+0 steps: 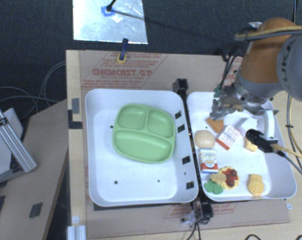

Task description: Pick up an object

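On the counter two shallow white bins sit side by side. The left bin holds a single green divided plate, lying flat toward its far half. The right bin carries a scatter of small toy foods. An orange wedge lies at the far left, with a pale egg-shaped piece just nearer and a red-and-white packet beside that. A small printed carton and a small yellow chunk lie mid-bin. A round piece with green and red toppings sits at the near edge, with a yellow ridged piece to its right. The arm hangs over this bin's far part, its jaws low, just above the orange wedge. How far apart the jaws stand, and whether they grip anything, cannot be told.
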`<state>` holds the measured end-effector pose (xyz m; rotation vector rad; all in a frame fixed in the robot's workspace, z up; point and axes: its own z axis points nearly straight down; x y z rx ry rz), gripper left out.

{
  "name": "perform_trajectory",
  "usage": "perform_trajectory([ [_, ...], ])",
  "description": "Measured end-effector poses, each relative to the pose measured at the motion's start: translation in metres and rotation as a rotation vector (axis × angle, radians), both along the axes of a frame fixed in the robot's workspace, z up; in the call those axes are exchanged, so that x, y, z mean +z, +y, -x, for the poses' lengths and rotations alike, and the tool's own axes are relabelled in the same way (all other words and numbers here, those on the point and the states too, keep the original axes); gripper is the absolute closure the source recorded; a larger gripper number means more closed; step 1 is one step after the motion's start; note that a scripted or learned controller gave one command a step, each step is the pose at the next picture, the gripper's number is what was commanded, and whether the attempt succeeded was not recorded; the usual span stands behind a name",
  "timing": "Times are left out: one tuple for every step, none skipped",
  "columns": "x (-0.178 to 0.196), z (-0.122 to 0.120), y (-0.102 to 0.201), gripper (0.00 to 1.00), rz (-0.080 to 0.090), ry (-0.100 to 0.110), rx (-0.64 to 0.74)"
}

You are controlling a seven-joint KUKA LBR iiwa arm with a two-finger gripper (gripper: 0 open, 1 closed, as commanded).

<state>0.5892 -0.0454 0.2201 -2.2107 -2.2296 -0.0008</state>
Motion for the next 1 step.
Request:
perform_trajectory([
  [0.0023, 0.0319, 0.0318, 1.0, 0.0, 0.001, -0.001],
])
